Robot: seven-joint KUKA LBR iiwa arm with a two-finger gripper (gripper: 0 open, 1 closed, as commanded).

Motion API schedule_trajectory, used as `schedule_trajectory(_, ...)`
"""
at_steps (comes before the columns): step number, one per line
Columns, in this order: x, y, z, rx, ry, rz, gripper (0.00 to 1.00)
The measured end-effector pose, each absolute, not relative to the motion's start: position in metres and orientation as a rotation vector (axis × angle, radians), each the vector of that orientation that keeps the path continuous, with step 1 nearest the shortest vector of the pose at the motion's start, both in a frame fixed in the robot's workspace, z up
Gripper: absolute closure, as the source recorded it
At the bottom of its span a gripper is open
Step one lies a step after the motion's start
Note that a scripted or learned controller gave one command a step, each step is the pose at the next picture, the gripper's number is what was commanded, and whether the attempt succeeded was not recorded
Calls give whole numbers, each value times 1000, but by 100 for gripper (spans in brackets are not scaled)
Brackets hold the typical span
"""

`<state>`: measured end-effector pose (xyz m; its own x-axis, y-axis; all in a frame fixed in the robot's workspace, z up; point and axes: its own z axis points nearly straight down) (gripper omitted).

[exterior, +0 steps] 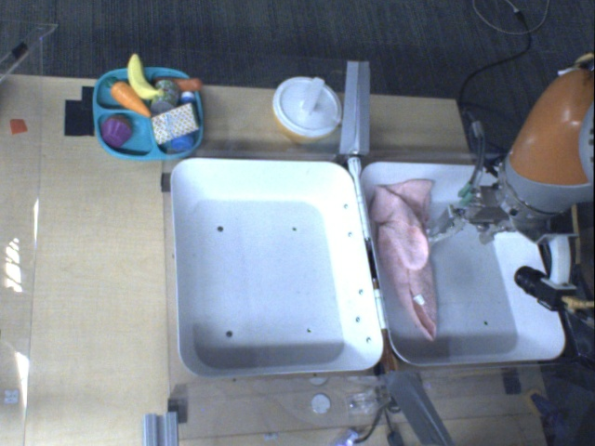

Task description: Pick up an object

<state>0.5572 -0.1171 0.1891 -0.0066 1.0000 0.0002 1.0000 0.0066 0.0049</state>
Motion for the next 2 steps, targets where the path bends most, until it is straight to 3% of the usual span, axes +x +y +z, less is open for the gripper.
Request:
schedule_trajectory(1, 580, -84, 98, 2210, 2220, 15, 0)
schedule_trajectory(2, 666, -96, 92, 2058, 2358, 15, 0)
